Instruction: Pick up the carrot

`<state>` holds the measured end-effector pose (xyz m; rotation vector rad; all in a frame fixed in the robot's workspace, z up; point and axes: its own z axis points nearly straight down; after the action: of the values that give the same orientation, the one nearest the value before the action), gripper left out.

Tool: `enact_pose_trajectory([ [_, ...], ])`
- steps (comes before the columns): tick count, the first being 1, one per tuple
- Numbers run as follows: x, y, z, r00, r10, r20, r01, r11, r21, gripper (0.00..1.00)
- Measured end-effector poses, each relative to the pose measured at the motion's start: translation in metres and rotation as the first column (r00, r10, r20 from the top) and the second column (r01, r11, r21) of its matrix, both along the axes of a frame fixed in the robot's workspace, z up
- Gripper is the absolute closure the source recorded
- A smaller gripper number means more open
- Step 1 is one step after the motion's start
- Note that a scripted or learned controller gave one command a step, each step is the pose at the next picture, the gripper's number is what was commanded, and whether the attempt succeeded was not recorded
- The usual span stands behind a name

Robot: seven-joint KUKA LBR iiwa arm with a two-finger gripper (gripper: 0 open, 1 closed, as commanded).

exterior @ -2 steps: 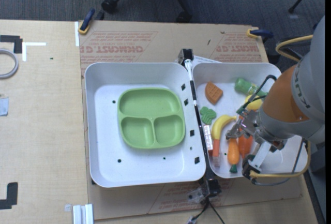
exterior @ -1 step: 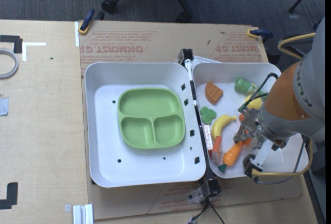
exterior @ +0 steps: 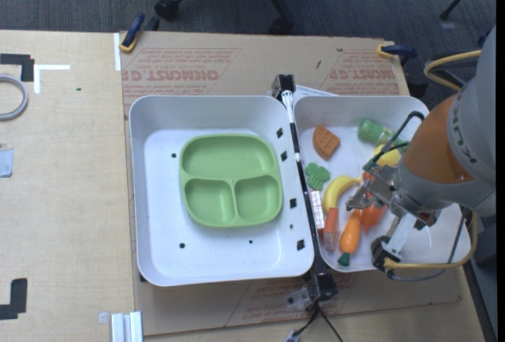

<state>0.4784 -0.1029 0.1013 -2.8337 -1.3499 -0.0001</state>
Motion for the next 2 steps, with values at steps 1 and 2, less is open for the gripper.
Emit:
enact_pose_trajectory([
  [1,-0.0011,0.0073,-0.0097,0.963,-0.270,-0.001,0.270,0.963,-0.002,0.00],
  [2,-0.0011,0.0073,-0.0097,0.963,-0.270,-0.001,0.270,0.963,-0.002,0.00],
])
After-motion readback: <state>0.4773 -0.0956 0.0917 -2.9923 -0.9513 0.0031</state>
